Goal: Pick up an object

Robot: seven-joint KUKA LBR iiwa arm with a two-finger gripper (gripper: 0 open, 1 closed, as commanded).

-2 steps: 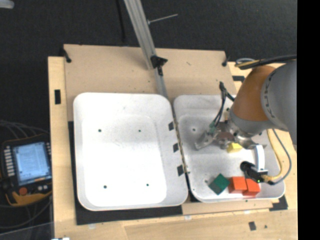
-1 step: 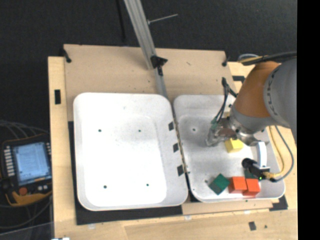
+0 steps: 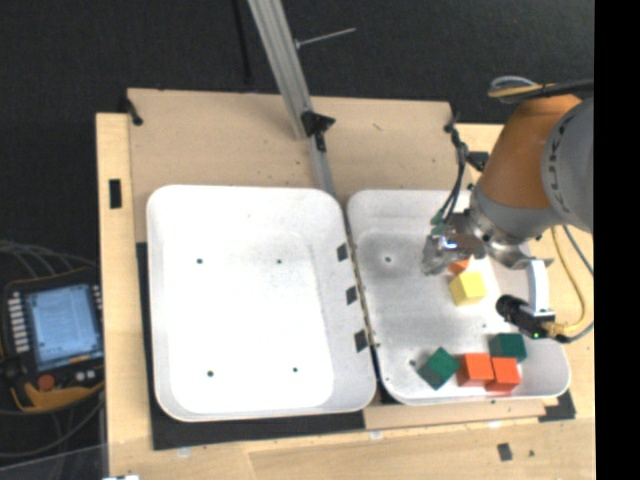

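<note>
Yellow block sits skewed, corners diagonal, just below pincer.

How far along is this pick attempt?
Done: the tool is down in the right bin, beside a small orange piece and the yellow block. In hand: nothing visibly lifted. Left: grasp and raise one; the green and orange blocks lie untouched.

Open bin floor is found to the left of the gripper, across the right bin up to its left wall. Just below the gripper, the way is blocked by a yellow block and a small orange piece. Further below, green blocks and orange blocks crowd the bin's near edge.
</note>
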